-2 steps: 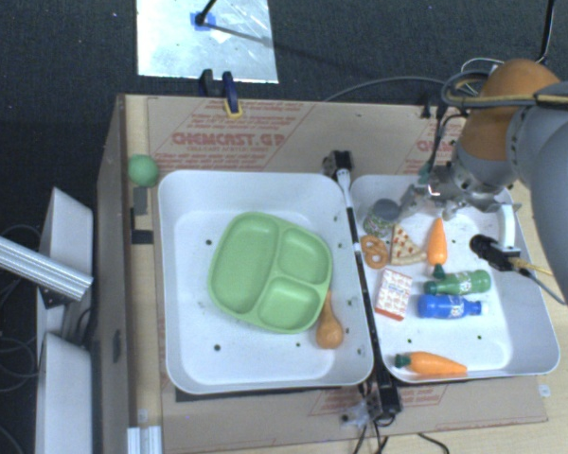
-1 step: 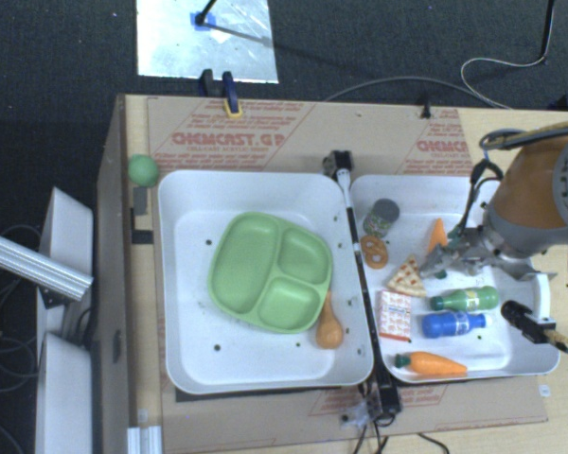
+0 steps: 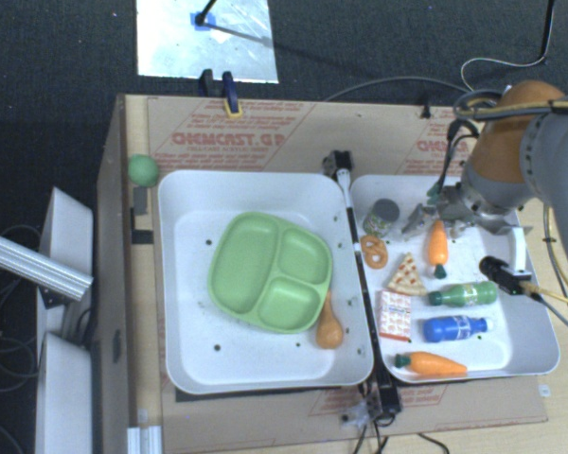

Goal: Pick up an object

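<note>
The counter (image 3: 265, 126) is being seen from above at a slant, its brown top lettered in red and carrying two shallow white bins side by side. The left bin (image 3: 185, 253) is being occupied by a pale green divided plate (image 3: 270, 270), tilted a little, with a tan pear-shaped toy (image 3: 329, 327) lying just beside its lower right corner, close to the wall between the bins. The right bin (image 3: 540, 343) is being crowded by small toy foods. The grey arm (image 3: 540, 164), orange at the band, is reaching in from the right over that bin's upper part.

The gripper (image 3: 434, 214) is hanging low over the upper middle of the right bin; whether it is open or closed cannot be told. An upright carrot (image 3: 438, 244) is standing directly beneath it, touching or nearly so; no grip on it can be made out.

A green bottle (image 3: 464, 295) is lying below the carrot, with a blue bottle (image 3: 454, 329) just under it. A second carrot (image 3: 431, 364) is lying along the near wall. A pizza slice (image 3: 406, 275), a red-and-white card (image 3: 395, 314), a pretzel (image 3: 373, 251) and a grey can (image 3: 382, 214) are being grouped along the left side. A green ball (image 3: 142, 169) is resting at the counter's left edge.
</note>
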You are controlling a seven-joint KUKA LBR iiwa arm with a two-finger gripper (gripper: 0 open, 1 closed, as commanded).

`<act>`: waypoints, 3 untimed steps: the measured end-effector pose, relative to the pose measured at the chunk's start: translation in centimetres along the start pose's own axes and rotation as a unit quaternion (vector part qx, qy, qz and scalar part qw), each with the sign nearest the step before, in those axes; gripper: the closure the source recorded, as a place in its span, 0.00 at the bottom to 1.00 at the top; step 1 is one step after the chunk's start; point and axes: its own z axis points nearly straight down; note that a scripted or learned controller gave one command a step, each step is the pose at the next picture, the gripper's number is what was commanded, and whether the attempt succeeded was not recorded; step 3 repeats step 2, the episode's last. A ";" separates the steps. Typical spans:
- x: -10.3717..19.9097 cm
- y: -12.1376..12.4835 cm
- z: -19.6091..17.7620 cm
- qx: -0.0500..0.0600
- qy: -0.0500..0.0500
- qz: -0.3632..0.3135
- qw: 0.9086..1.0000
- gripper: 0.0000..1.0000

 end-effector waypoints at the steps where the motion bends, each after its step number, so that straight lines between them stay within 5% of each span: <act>1: -0.1 0.1 -1.1 -0.001 0.000 -0.001 1.000 1.00; 2: 8.8 -1.0 -11.7 -0.001 0.001 -0.001 1.000 1.00; 3: 8.8 -1.0 -11.7 -0.001 0.001 -0.001 1.000 1.00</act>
